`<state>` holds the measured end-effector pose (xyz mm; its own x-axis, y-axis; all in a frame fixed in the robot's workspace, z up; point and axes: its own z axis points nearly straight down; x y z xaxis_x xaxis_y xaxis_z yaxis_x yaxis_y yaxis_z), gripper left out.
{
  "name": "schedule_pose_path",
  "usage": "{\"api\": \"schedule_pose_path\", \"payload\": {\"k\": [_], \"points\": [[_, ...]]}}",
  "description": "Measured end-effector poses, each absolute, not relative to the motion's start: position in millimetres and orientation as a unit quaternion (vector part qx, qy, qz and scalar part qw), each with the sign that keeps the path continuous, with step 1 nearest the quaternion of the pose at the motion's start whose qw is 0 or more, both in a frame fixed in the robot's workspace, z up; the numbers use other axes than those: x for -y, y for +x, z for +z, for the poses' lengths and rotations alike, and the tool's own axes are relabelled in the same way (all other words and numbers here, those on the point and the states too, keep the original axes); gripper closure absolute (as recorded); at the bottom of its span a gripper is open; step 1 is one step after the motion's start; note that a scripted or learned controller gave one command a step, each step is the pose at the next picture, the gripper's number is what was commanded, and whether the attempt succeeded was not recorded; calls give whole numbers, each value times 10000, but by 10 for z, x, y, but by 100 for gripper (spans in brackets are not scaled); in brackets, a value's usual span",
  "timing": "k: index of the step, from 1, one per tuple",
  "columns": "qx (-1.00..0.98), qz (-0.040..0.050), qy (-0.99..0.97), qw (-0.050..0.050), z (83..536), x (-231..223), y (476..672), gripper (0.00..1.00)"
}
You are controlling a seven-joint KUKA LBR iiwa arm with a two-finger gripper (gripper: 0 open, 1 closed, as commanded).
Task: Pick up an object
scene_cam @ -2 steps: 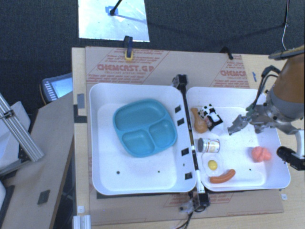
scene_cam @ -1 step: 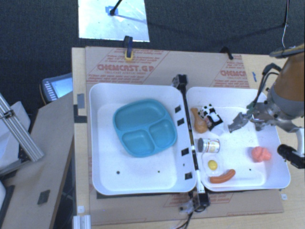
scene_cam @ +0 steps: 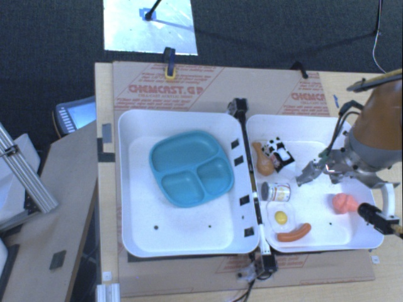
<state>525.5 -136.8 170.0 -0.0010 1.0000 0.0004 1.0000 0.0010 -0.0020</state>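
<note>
Camera view: arm w/ orange band comes in from right, over right bin. Gripper sits low above bin floor, mid-bin; can't tell its state, too small/blurred, nothing visibly held. Objs in right bin: black-white cow toy touching tan drumstick-like toy near divider, small jar w/ silver lid on its side just left of gripper, fried-egg toy, orange hot dog near front wall, pink lump right of gripper. Left bin holds teal divided plate.
</note>
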Motion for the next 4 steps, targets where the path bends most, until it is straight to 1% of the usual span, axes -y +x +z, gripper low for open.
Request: {"api": "schedule_pose_path", "payload": {"k": [1,2,3,4], "points": [[7074,7,-7068,12,1251,1436,5276,0],[7075,-17,-7067,-34,1111,1443,5301,0],[7072,-13,-7070,-18,1190,1435,5296,100],[7087,-17,-7055,-24,1720,1357,5381,100]]}}
